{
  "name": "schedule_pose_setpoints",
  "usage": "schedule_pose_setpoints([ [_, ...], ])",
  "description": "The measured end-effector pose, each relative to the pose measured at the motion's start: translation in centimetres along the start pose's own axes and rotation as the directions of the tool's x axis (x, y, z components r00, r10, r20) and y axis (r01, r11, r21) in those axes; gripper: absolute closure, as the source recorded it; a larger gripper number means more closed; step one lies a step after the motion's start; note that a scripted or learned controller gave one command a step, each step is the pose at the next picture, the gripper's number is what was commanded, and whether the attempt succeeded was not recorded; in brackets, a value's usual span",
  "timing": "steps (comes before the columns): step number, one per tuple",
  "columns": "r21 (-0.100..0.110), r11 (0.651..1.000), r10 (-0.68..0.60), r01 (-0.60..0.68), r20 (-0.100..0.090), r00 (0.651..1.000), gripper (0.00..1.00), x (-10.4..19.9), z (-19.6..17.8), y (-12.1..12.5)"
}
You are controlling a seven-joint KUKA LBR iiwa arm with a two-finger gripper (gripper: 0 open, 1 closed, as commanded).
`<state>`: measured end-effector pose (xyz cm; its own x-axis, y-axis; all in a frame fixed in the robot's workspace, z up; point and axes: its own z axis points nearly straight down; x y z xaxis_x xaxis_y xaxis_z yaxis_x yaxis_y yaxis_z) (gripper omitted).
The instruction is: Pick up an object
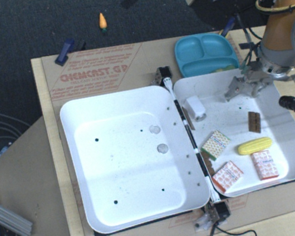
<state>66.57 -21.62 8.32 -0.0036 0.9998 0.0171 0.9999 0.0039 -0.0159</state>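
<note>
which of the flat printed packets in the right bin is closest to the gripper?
The green-patterned packet, by the bin's left wall. The two red-and-white packets lie further down toward the front edge, farther from the gripper.

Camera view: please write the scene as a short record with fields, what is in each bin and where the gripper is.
left bin: two small round discs
right bin: white block, brown bar, yellow corn, three printed packets
gripper: over right bin's far part, holding nothing visible
behind bins: blue divided tray
</note>
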Motion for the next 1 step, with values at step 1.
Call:
schedule_pose_setpoints([
  [1, 0.0, 1.0, 0.0, 0.0, 0.0, 1.0, 0.0, 0.0, 0.0, 0.0],
])
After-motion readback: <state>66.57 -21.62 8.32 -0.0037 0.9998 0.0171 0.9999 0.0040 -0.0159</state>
